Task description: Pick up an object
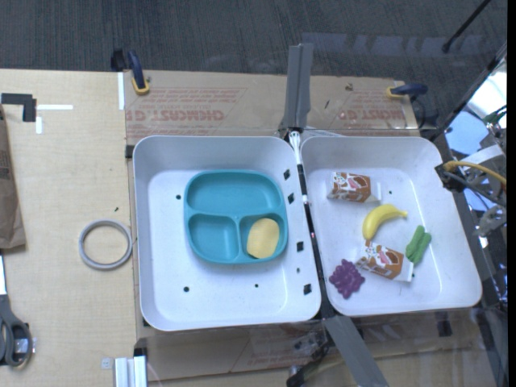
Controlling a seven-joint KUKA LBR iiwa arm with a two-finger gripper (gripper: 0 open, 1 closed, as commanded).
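Two shallow white bins sit side by side on the bench: the left bin point(161, 297) and the right bin point(451, 289). The left bin holds a teal divided tray point(218, 216), and a yellow rounded item point(263, 238) rests in the tray's lower right compartment. The right bin holds five loose candidates for the pick: a small printed carton point(350, 187) near the back, a banana point(382, 218) near the centre, a second printed carton point(385, 262) lying tilted in front of it, a green pod-shaped item point(418, 243) just beside that carton, and a purple grape cluster point(347, 276) near the front left. All objects lie on the bin floors or in the tray, so by this evidence the pick is not yet done and the whole task remains: approach, closure and lift. The state of the tool cannot be told from this view. At the right margin, cables and metal structure point(476, 192) are cut off and hard to make out. The carton prints are too small to read.
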